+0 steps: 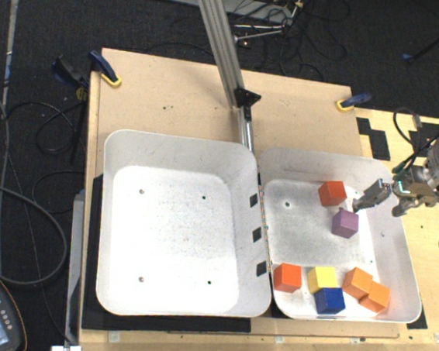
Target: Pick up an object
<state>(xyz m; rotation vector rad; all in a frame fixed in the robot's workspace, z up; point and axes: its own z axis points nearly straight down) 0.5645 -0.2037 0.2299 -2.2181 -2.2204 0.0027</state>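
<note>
The right bin (398,252) holds several cubes. A red-orange cube (331,193) and a purple cube (345,223) lie near its far right. Along its near side sit an orange cube (287,277), a yellow cube (322,278), a blue cube (330,300) and two more orange cubes (359,282) (377,296). My gripper (384,201) hangs over the bin's far right side, just right of the red-orange cube and above-right of the purple one. Its fingers are spread open, with nothing between them.
The left bin (115,199) stands beside the right one. A slanted metal pole (222,42) runs down to the bins' shared far edge. Clamps (106,69) (352,101) sit at the board's far corners. Cables lie on the floor at left.
</note>
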